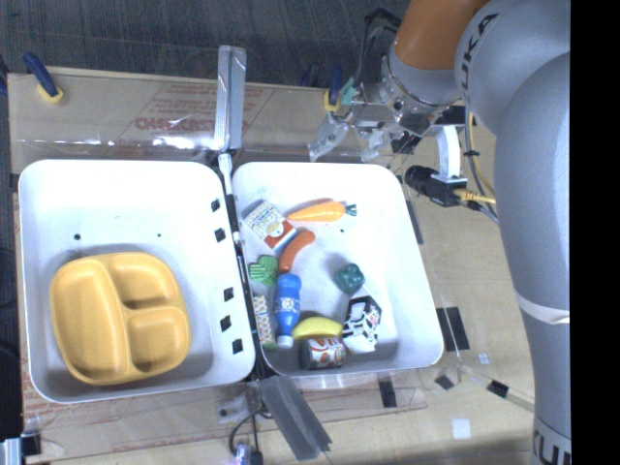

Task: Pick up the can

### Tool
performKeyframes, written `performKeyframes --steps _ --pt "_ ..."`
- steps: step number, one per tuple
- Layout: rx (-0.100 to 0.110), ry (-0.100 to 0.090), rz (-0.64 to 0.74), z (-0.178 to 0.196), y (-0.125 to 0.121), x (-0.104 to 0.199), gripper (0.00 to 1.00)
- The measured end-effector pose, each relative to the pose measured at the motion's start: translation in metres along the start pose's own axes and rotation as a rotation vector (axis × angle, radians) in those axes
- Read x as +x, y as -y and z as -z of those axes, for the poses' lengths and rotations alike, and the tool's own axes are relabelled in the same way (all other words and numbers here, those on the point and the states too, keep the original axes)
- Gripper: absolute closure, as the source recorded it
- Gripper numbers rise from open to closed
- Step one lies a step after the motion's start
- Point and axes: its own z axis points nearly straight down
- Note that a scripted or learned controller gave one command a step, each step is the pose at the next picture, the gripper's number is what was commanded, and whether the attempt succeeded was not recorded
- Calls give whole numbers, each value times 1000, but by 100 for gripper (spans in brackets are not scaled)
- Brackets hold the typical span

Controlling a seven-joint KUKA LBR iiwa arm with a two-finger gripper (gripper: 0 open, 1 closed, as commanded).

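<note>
White plastic makes up the two shallow bins on my counter (116,114), one on the left (39,192) and one on the right (412,260). My tool (354,143) hangs above the right bin's far rim, at about twelve o'clock from the bin's middle, its fingers (325,141) spread apart with nothing between them and touching nothing I can make out. The orange band sits just above it on my grey arm (523,114).

One can (323,354) lies on its side at six o'clock in the right bin, close to the near wall, touching one yellow banana (317,327) just above it. One black-and-white carton (361,322) sits beside the can at its two o'clock. One blue bottle (287,308) stands along the bin's left side, with one small green item (263,269) at its eleven o'clock. One teal lump (350,278) rests near the middle. One carrot (320,211) lies toward twelve o'clock, one red-orange sausage shape (294,248) just below it, and one small printed box (265,224) at its eight o'clock.

One yellow divided tray (92,308) fills the lower part of the left bin.
</note>
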Motion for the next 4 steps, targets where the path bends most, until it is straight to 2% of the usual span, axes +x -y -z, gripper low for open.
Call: performKeyframes --steps 1,2,3,4 --pt "-1 0 -153 4 103 -29 0" --pt "1 -2 -341 -102 145 -55 0" --pt "0 -2 -399 -187 125 -83 0" --pt "-2 -3 -407 -186 61 -87 0"
